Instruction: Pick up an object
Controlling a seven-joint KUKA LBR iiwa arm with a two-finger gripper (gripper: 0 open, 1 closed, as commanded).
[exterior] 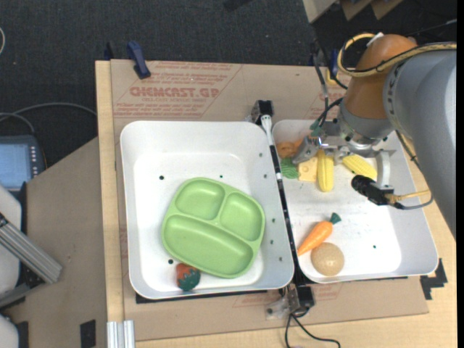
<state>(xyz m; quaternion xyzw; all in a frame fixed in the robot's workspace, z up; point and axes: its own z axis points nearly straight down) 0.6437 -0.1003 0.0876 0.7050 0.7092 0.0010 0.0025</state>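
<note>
Grey tool [324,149] over yellow corn [325,174], possibly touching, right bin [406,256].

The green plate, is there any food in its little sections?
Empty. All three sections of the green plate show only bare green plastic. The strawberry lies beside its lower edge in the left bin, not on it.

Hand [324,149]: over the rear of the right bin [413,259], directly above the corn cob [325,173]. Banana [359,166]: just right of the hand. Carrot [316,237] and round ball [327,258]: nearer the front, below the hand. Left bin [138,194]: left of the hand, holding a divided plate [213,227] and, at its front edge, a strawberry [187,276].
</note>
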